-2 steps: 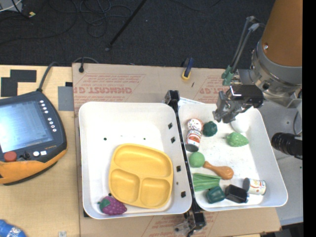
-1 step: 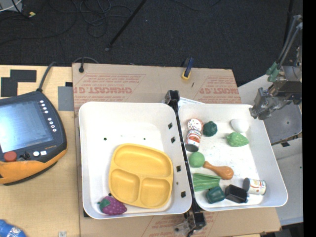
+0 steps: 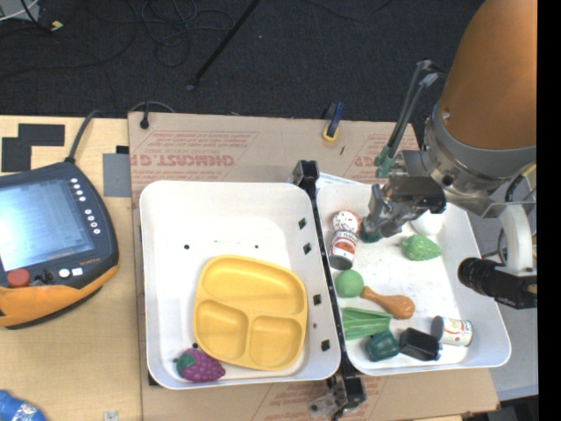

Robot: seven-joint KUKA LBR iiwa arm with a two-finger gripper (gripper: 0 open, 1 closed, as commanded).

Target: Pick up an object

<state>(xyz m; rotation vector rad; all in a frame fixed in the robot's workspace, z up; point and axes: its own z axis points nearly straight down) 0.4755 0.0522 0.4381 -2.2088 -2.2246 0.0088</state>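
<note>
pincer (image 3: 372,228) is hanging low in the right bin (image 3: 486,340), near its back edge, tips sitting just beside a small red-and-white can (image 3: 345,224) on its left. whether it is open or closed cannot be told from this angle; nothing is visibly caught in it.

step in hand, as judged: the reach/descend phase of a pick, no grasp confirmed. candidates are all lying in the right bin: the can and a second can-like item (image 3: 341,252) just below it, a green leafy piece (image 3: 422,248) to the right of the tips, a green ball (image 3: 349,282), an orange-brown stick-shaped toy (image 3: 388,302), a flat green piece (image 3: 365,322), a dark teal block (image 3: 382,346), a black block (image 3: 419,344) and a small white can (image 3: 455,331) toward the front. nearest things are the upper can and the leafy piece. next move likely calls for closing on whatever is lying under the tips, then lifting straight up; risk is that the can is rolling aside or the tips are closing on bare floor.

left bin (image 3: 175,209) is holding a yellow divided tray (image 3: 250,312) and a purple grape bunch (image 3: 200,367) at its front corner, touching the tray's edge.

both bins are sitting on a cardboard sheet (image 3: 228,152) over the worktop. a teach pendant (image 3: 53,235) is lying at far left. cables are trailing over dark floor behind.
</note>
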